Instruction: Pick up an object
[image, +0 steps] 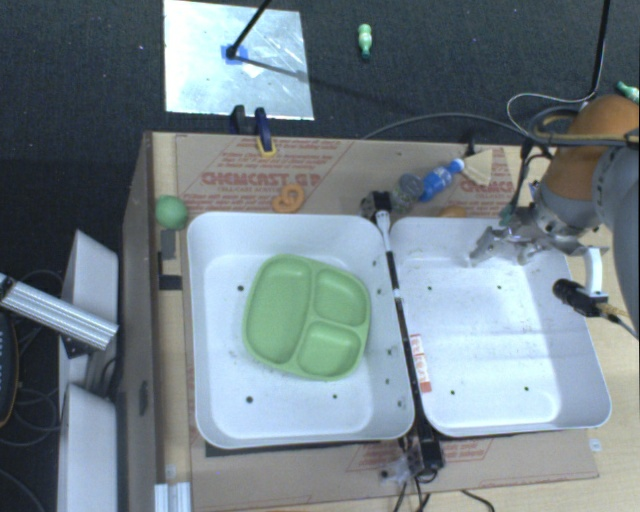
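Plate (305, 317) apart from hand (497, 246).

1. The tabletop (330, 165) carries two white bins: the right bin (585, 400) under the jaws, the left bin (215, 250) well apart from them.
2. A blue bottle (437, 181) lies on the tabletop near the jaws; a green ball (171, 211) sits far beyond the left bin.

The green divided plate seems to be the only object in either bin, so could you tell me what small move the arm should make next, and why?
Probably travel left across the divider. The gripper hangs over the right bin's back edge, while the green divided plate lies flat in the left bin, so nothing sits beneath it to pick.
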